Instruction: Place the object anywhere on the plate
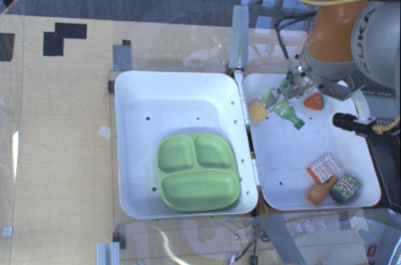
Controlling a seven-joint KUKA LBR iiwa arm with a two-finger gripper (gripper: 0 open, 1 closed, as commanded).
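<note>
The arm is reaching in from the right of the frame, its orange band sitting high at the upper right, and the gripper (pixel 289 89) is hanging low over the upper part of the right bin (pixel 285 157). Whether it is gripping anything cannot be told at this size, since its tip is blending with a green bottle-like piece (pixel 292 115) lying just below it. A small yellow object (pixel 257 110) is resting just to the left of the tip, close against the bin's left wall, and a red-orange piece (pixel 314 101) is lying just to the right; which of these is the intended object is unclear, though the gripper's position suggests it is working at this cluster. At the lower right of the same bin an orange item (pixel 318 192), a red-and-white packet (pixel 324 166) and a dark round item (pixel 344 188) are sitting together, well apart from the gripper. The green plate (pixel 198 171), divided into three compartments, is lying in the lower part of the left bin (pixel 169 94), bare of objects, so the placing is not yet done and a carry across the divider is probably lying ahead.
</note>
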